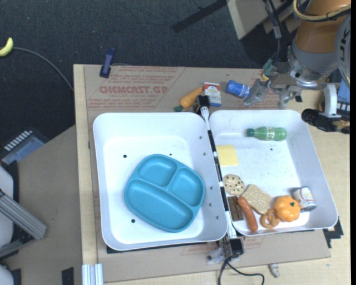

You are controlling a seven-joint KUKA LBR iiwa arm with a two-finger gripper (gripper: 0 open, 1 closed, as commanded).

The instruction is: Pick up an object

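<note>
The grey arm with its orange band [321, 16] enters from the upper right and is cut off by the top edge. Its two-finger gripper [271, 94] hangs above the bench just beyond the far rim of the right white bin [317, 161]. The metal fingers [257, 93] stand apart with nothing between them; the spread looks moderate, though the slanted view makes the exact width hard to judge.

The right bin holds the loose items. A green plastic bottle [267, 133] lies on its side near the far wall, long axis running left to right, cap end pointing left. A flat yellow square [227, 155] lies near the left wall. Along the near wall sits a cluster: a round speckled cookie [233, 183], a tan cracker [256, 196], a red-orange sausage [248, 213] with its long axis running diagonally from upper left to lower right, a brown pretzel [270, 219], an orange toy pumpkin [286, 207] and a small silver can [305, 198] whose label is too small to read. A dark bar [235, 210] is partly hidden by the sausage.

The left white bin [111, 139] holds a blue three-compartment tray [164, 191].

Behind the bins lie an orange carrot-like toy [191, 98], a small red-and-white carton [212, 93] and a blue can [238, 88].
</note>
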